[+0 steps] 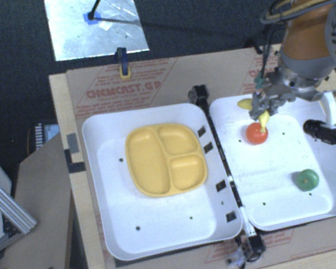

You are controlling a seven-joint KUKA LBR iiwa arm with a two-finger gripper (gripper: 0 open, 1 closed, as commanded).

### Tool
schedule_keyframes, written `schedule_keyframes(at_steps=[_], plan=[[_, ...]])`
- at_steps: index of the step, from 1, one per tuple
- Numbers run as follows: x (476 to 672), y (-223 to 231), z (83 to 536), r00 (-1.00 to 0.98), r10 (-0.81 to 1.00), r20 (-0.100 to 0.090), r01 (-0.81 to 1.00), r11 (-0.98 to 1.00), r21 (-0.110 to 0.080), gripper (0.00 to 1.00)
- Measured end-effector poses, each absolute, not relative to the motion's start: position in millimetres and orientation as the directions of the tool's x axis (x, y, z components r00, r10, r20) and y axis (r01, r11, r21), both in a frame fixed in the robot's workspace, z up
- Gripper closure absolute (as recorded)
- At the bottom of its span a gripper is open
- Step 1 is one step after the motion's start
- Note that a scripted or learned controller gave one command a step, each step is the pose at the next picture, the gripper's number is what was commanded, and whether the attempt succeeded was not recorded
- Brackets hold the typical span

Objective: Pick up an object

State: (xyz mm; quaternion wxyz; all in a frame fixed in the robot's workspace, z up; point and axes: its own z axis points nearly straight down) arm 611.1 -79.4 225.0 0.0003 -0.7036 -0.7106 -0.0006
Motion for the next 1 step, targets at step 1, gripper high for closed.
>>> schedule_keyframes(at_steps=[1], plan=[[600.8,-26.4,215.2,-0.008,1.000,0.001,1.000,0.008,-0.001,1.00]])
